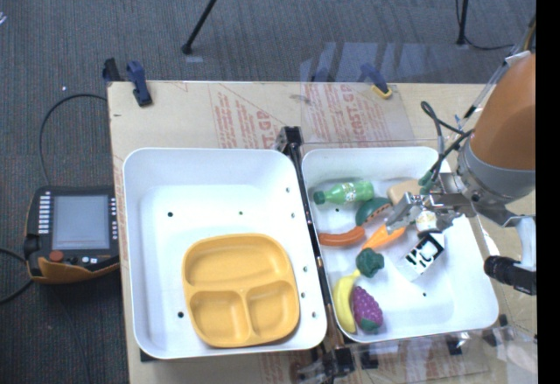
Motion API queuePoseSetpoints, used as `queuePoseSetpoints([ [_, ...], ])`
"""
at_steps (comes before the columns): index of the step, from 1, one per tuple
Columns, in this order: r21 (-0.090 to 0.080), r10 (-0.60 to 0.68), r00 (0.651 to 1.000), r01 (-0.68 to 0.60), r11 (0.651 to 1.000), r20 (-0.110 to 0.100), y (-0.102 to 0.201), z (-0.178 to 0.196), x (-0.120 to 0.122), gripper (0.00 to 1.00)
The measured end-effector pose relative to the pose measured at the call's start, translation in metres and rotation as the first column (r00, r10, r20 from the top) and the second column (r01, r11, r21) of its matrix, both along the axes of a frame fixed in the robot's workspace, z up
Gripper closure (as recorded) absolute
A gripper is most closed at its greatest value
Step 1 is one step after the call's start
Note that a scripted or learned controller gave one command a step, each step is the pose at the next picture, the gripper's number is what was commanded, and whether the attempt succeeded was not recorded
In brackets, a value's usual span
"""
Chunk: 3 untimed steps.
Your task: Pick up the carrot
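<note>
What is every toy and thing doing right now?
Carrot: lying in the right bin, under the gripper.
Green bottle: on its side.
Banana: lying beside the grapes.
Broccoli: resting in the bin.
Yellow plate: flat in the left bin.

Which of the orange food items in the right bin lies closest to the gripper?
The carrot, just below-left of the gripper. The orange sausage-like piece lies farther left, toward the bin's divider.

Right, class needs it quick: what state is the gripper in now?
Gripper: low in the right bin, just above the carrot; open or shut cannot be told.
</note>
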State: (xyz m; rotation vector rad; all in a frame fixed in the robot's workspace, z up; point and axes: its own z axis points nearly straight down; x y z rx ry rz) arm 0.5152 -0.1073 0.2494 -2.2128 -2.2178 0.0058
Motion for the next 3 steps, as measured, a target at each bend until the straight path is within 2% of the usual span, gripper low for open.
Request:
queuePoseSetpoints([
  [1,0.004,0.051,0.999,-0.051,0.999,-0.013,-0.010,-0.160,0.034,0.00],
  [2,0.003,0.040,0.999,-0.040,0.999,-0.004,-0.014,-0.145,0.037,1.00],
  [3,0.000,0.167,0.986,-0.167,0.986,0.001,-0.083,-0.163,-0.011,1.00],
])
